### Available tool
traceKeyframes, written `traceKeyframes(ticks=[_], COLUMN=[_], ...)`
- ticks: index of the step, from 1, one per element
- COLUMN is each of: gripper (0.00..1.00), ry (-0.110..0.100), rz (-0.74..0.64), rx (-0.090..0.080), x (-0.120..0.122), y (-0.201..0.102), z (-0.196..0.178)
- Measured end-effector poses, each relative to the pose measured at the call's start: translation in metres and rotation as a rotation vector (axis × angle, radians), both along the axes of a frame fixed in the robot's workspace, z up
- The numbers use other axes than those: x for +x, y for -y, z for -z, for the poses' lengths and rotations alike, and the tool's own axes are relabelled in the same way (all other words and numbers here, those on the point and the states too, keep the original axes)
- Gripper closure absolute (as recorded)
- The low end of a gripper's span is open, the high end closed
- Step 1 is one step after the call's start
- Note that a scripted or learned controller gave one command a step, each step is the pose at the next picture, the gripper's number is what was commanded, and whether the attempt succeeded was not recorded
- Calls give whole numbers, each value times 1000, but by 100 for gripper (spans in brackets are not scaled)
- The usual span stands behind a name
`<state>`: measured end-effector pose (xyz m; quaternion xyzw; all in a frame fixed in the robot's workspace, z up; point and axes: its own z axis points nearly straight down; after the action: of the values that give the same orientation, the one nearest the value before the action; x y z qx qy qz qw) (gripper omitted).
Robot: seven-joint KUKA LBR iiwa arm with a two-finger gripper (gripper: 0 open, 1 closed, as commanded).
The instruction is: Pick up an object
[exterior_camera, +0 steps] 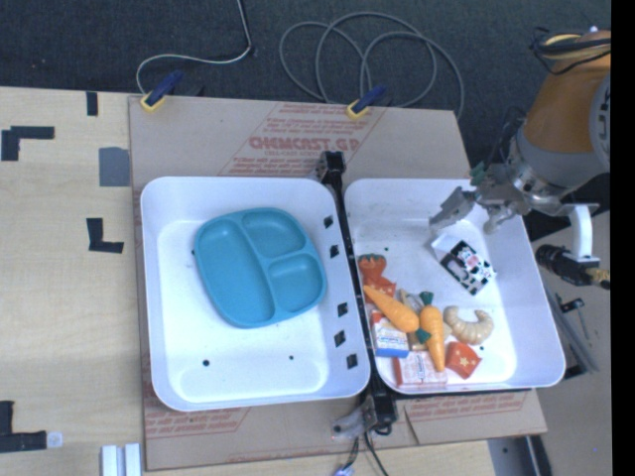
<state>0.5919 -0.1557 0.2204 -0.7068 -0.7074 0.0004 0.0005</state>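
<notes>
My gripper point(471, 215) hangs over the upper right part of the right bin point(397, 216), open, with nothing between its fingers. Just below it lies a small white box with black markings point(464, 264). Further down the bin is a pile of toy food: two orange carrots point(402, 313), a beige curved piece point(468, 323), a red block point(462, 360), a small red item point(372, 264) and a flat printed packet point(392, 341).
The left bin point(159, 296) holds a blue divided plate point(260, 266). Black clips point(342, 305) run along the seam between the bins. Both bins sit on a cardboard sheet point(288, 137), with cables point(357, 58) looped behind it.
</notes>
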Motion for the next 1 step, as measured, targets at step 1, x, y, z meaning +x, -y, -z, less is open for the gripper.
traceKeyframes(ticks=[1], gripper=[0], ry=[-2], rz=[1], rx=[-1], x=[-38], y=[50], z=[73])
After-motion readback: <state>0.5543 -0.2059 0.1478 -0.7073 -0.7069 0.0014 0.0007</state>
